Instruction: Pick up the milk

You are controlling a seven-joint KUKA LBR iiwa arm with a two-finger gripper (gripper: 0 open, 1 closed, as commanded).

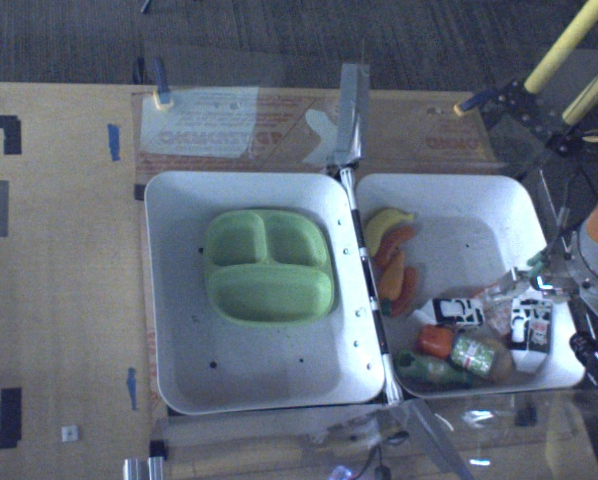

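Milk [460, 311] (black-and-white carton) lies flat in right bin [449, 193], toward bin's 5 o'clock, just above tomato [434, 341] and green can [476, 354]. Second black-and-white carton [532, 326] sits at milk's 3 o'clock. Gripper [541, 280] hangs at right bin's 3 o'clock edge; fingers blurred, cannot tell whether spread or closed. Green divided plate [268, 267] centred in left bin [179, 298]. Banana [384, 225] at 12 o'clock of peppers [397, 273].

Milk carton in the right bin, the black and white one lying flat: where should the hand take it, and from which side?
Judging by its pose, grip the milk carton across its short width at mid-body, coming straight down from above. It lies flat with its long axis running left to right, and the tomato and green bottle crowd its near side, so a side approach looks blocked.
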